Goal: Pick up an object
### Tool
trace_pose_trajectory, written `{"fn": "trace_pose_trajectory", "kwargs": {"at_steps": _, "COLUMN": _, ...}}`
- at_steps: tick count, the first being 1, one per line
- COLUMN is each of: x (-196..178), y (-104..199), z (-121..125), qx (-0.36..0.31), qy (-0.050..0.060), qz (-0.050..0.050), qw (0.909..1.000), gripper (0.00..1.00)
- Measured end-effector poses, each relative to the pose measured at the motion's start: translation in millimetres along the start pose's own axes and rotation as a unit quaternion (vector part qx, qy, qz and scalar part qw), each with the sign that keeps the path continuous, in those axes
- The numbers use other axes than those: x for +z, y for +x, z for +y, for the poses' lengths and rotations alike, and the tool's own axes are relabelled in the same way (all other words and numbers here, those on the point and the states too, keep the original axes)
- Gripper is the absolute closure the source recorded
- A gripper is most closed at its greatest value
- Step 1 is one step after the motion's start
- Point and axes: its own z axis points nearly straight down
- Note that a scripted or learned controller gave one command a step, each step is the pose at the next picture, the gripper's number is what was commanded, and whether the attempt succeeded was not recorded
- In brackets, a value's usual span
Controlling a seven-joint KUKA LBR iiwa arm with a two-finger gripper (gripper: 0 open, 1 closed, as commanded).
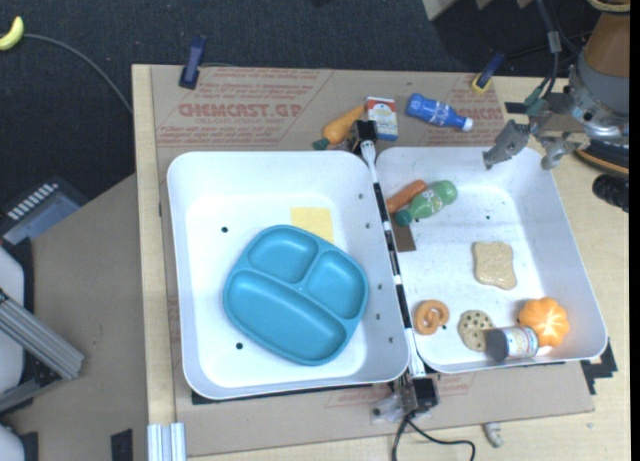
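- The gripper [527, 146] hangs at the far right corner of the right bin [560, 211], its two fingers spread wide with nothing between them.
- Below it in that bin, a green bottle-shaped toy [430, 200] lies tilted against an orange carrot [405, 194], both near the bin's left wall.
- Mid-bin sits a tan bread slice [494, 264], lying flat and on its own.
- Along the near edge: a small pretzel [431, 317], a speckled cookie [473, 328] just beside it, then a small jar [511, 342] on its side touching an orange pumpkin [545, 320].
- Over in the left bin [200, 209], a blue divided plate [294, 292] takes up the middle, with a yellow square [312, 221] tucked at its far edge.
- Out on the desk [250, 99] behind the bins lie an orange toy [342, 126], a small carton [381, 117] and a blue bottle [438, 113] on its side.
- Two blue clamps [192, 62] grip the desk's far edge.
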Motion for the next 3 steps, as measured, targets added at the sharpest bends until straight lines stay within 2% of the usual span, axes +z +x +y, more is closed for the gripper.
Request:
{"fn": "trace_pose_trajectory", "kwargs": {"at_steps": 1, "x": 59.1, "y": 58.6, "z": 4.9, "qx": -0.001, "qy": 0.001, "qz": 0.001, "qw": 1.0, "gripper": 0.0}}
{"fn": "trace_pose_trajectory", "kwargs": {"at_steps": 2, "x": 153.5, "y": 55.8, "z": -115.3, "qx": 0.001, "qy": 0.001, "qz": 0.0, "qw": 1.0, "gripper": 0.0}}
{"fn": "trace_pose_trajectory", "kwargs": {"at_steps": 3, "x": 102.8, "y": 22.8, "z": -1.5, "qx": 0.0, "qy": -0.002, "qz": -0.001, "qw": 1.0, "gripper": 0.0}}
